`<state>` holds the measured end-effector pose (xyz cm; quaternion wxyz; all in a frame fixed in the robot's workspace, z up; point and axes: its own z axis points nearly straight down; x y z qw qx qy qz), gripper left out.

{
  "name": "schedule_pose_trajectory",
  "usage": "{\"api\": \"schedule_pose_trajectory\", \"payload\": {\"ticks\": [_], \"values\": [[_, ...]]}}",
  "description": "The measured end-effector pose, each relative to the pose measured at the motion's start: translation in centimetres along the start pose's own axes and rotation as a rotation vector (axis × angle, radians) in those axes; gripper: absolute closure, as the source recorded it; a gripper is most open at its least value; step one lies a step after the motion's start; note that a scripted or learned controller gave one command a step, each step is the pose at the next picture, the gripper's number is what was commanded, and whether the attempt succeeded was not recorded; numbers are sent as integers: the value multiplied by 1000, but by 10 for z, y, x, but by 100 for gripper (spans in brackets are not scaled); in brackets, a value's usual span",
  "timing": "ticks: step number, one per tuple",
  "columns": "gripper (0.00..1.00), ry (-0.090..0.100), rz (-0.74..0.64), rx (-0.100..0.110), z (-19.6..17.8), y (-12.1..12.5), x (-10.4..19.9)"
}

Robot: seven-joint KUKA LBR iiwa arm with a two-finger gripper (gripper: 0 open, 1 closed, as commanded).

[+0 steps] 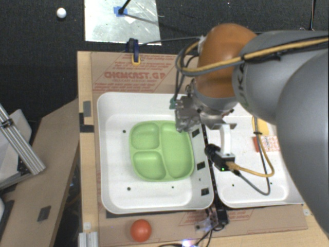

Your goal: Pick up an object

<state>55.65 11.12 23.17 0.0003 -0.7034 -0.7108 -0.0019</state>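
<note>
- The green three-compartment plate (162, 151) lies flat in the middle of the left bin (109, 153), its long compartment towards the right bin (280, 187).
- The gripper (183, 123) is low over the plate's far right corner, beside the wall between the bins; whether it is open or closed on anything cannot be told.
- An orange ball (140, 230) sits on the tabletop's near edge, outside the bins.

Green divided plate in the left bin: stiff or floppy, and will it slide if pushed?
The green divided plate looks like moulded plastic with raised ridges, so probably stiff and light. It lies flat on the smooth white bin floor, so a push likely slides it rather than tips it.
</note>
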Motion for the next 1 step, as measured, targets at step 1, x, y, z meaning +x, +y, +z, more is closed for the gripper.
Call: {"api": "schedule_pose_trajectory", "payload": {"ticks": [1], "values": [[0,-2,6,1,0,0,-4]]}}
